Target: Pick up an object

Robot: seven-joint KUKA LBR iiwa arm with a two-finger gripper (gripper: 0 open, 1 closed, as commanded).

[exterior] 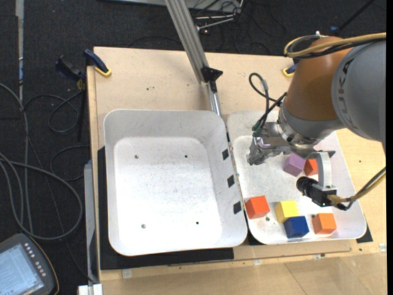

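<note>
Landmark = right bin (244, 141), all places given vs it.

Far left of it, at bottom-left corner of view: pendant screen (21, 270) on dark floor w/ loose cables (43, 112). Blue/yellow clamp (83, 67) grips bench's back-left corner, well left of bin & farther back. Left bin (116, 165) sits just left of it, rims touching or nearly so along the shared edge; a few dark specks on its floor. Metal pole (187, 29) slants down from top of view & ends at back of the seam between the 2 bins.

Inside right bin, near its front edge: orange cube (257, 206) toward front-left, yellow cube (285, 211) just right of that, blue cube (296, 227) touching yellow's front-right, another orange cube (324, 223) just right of blue. Purple cube (295, 163) lies mid-bin, right of gripper (256, 152), which hangs over the bin's back-left part, apart from purple. Can't tell if its fingers are spread or closed; nothing seen between them. A 3rd orange block (311, 166) just right of purple, partly hidden by arm hardware. Arm (325, 91) w/ orange band covers bin's back-right.
</note>
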